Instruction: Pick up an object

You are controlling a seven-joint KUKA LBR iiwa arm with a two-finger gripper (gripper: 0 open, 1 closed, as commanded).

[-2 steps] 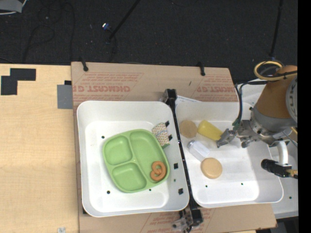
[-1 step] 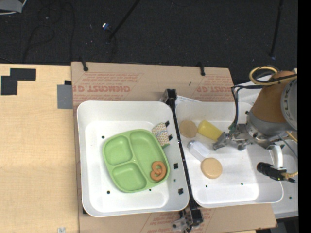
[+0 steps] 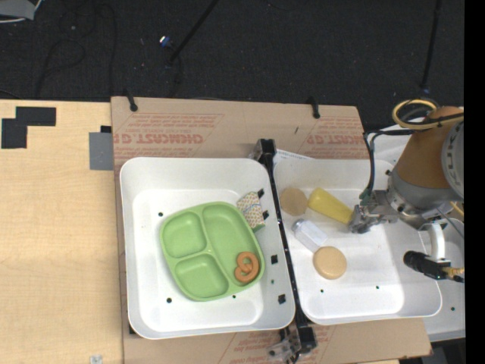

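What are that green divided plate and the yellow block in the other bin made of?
The green plate looks like moulded plastic: even colour, smooth rounded compartments, slight sheen. The yellow block seems plastic or foam, matte and uniformly coloured; the view leaves that open.

Arm [image 3: 436, 165] enters from the right edge of the camera view, grey body with the orange band showing at upper right, above the wrist. Wrist is bent down and toward the left, ending in the gripper [image 3: 362, 220]. Gripper sits low, its tip at the leftmost end of the arm. Finger detail is dark and too small to resolve. A black cable [image 3: 373, 161] rises just above the gripper and runs along the arm. A yellow cable loop [image 3: 413, 111] sits above and right of the gripper, by the orange band.
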